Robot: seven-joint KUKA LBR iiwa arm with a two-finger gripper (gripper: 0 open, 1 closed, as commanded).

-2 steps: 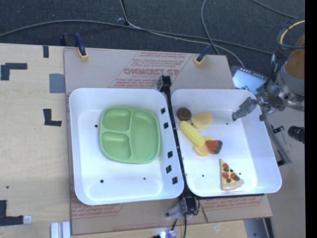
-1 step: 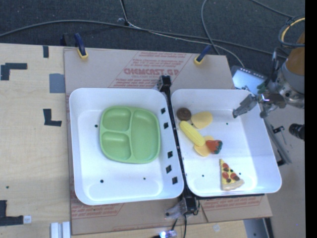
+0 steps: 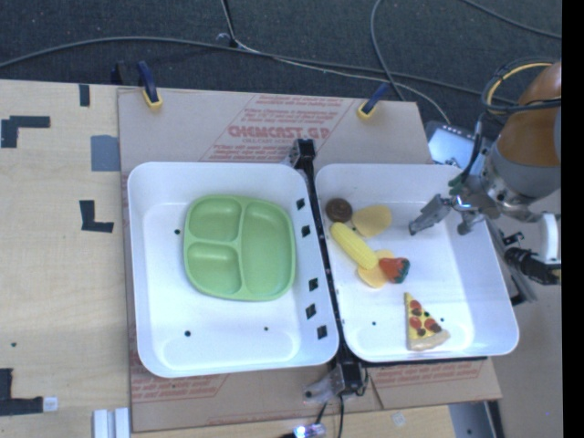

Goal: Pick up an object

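A wooden bench (image 3: 55, 272) under a cardboard sheet bears two white bins side by side. The left bin (image 3: 151, 336) holds a green divided plate (image 3: 241, 248). In the right bin (image 3: 484, 327) lie a brown round piece (image 3: 339, 210), a pale yellow chip (image 3: 372, 218), a corn cob (image 3: 354, 245), what looks like a red-and-green bit (image 3: 394, 267) at its end, and a pizza slice (image 3: 422, 323) nearer the front. The gripper (image 3: 445, 217) hangs over the bin's right side, fingers spread, grasping nothing, well apart from the food.
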